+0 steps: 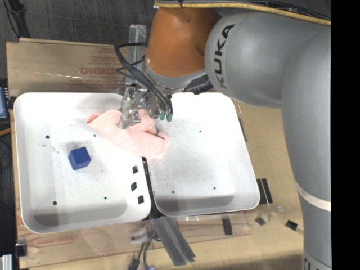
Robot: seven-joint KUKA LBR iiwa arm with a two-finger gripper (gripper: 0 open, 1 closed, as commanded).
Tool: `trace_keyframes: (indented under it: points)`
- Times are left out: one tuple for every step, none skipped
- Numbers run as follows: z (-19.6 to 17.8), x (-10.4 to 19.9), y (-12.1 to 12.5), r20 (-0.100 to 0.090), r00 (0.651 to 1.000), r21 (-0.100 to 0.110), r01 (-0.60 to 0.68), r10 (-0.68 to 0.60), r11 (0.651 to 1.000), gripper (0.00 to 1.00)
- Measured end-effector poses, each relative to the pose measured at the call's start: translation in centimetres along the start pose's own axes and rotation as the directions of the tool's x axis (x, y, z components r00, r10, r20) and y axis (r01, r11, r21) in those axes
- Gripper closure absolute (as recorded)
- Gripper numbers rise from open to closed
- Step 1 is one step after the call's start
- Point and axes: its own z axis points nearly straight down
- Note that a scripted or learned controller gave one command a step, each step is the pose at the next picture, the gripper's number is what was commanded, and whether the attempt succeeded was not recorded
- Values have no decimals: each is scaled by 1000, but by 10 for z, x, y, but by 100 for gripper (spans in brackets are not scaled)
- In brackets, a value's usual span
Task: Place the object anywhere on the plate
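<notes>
On the counter (270, 145) two white bins sat together, and the pincer (132, 118) pressed into the pink cloth (135, 136) across their shared edge, its grip impossible to tell; a firm pinch of a fold seemed wise.
</notes>
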Motion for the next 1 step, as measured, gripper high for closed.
trace_keyframes:
  points:
    - [0,0,0,0,1000,0,0,0,1000,0]
